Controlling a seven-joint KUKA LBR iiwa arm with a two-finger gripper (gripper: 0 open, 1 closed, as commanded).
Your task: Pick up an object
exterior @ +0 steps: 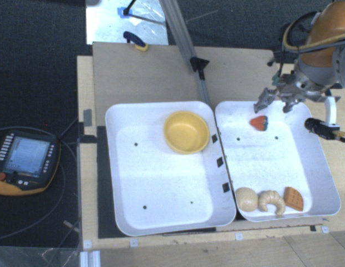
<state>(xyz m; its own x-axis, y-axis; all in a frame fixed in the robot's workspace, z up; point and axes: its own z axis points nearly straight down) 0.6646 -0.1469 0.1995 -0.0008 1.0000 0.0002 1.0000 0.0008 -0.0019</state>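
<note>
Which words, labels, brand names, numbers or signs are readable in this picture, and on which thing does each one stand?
No text can be read here.
Handheld control unit left of the bench: its lit screen and buttons are too small and blurred to read.
White bins, yellow bowl, and the food pieces: no writing visible.
Gripper: no readable label.

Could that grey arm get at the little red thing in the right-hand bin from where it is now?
Probably yes. The gripper hangs just above and beside the red item, with bare bin floor around it and the other pieces far off at the near edge of the right bin.
</note>
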